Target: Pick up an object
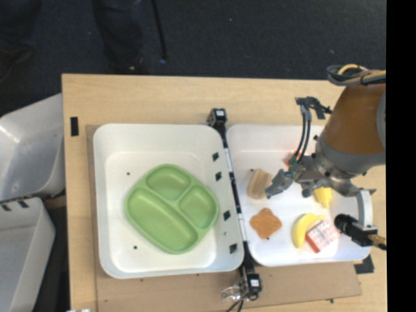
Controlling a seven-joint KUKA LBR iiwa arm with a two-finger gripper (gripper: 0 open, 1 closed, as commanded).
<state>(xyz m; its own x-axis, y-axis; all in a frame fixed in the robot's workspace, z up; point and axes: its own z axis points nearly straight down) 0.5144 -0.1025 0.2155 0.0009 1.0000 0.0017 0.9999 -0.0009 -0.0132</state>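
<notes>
R bin, near edge: banana touching a red-white packet, brown cookie-like piece just left. Behind: tan bread piece. Hand low beside the bread, w/ nothing seen btwn fingers; spread or pressed together, can't tell. L bin: green divided plate.

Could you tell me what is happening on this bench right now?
A robot arm reaches in over the right bin, with its gripper low beside a tan bread-like piece. Nothing shows between its fingers. Also in that bin lie an orange-brown piece, a banana and a small red and white item. The left bin holds a green divided plate, which is untouched.
</notes>
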